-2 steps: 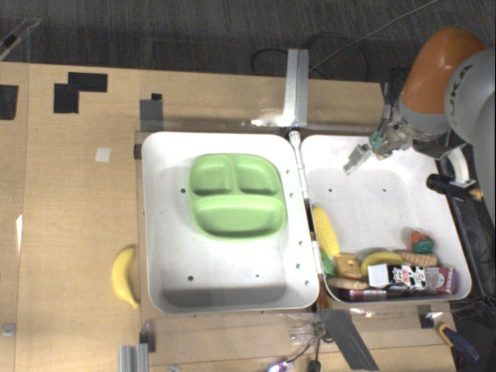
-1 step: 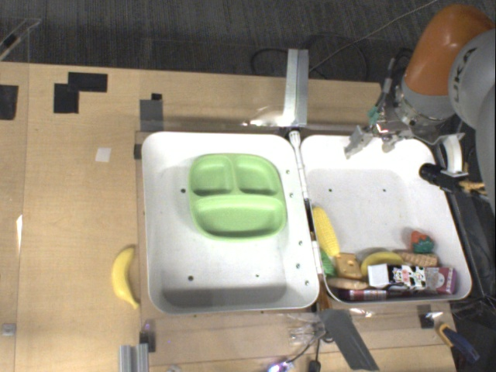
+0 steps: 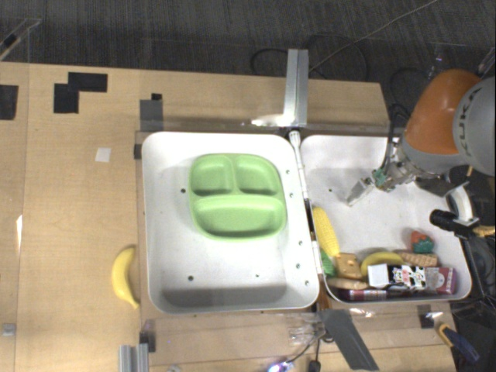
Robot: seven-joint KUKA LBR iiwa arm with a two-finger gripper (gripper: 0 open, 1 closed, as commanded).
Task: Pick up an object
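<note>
Gripper (image 3: 358, 191) hangs over the right bin (image 3: 341, 149), holding nothing I can see; its opening I cannot tell; below and left lies the corn cob (image 3: 325, 233), probably light, stiff, slick plastic; best grasped across its middle.

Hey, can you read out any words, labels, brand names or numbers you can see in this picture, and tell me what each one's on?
No text here can be read.
Black-and-white box in the right bin: printed with a pattern, too small and blurred to read.
Dark red packet beside it: label blurred, unreadable.
Green divided plate, corn cob and both bananas: no markings visible.
</note>
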